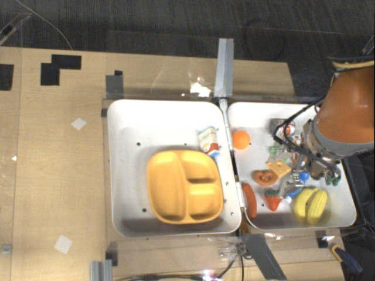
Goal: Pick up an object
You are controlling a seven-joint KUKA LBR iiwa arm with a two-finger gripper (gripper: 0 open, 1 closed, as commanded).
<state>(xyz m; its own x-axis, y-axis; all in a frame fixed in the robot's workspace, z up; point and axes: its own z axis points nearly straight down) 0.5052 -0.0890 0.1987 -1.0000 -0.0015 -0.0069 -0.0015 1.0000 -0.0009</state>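
A wooden table (53, 174) carries two white bins. The left bin (126, 157) holds a yellow divided tray (184, 186). The right bin (345, 215) holds an orange ball (241, 139), toy corn (310, 205) and other small toys. The claw (299, 171) hovers low over that clutter; I cannot tell its state. Seemingly the approach step: next, settle on one toy.

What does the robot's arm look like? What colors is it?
The arm comes in from the right. It has a big, round orange band, and a grey ring sits just under that. Thin black cables loop out from the wrist. The gripper end is a dark, busy cluster of metal parts with small wires.
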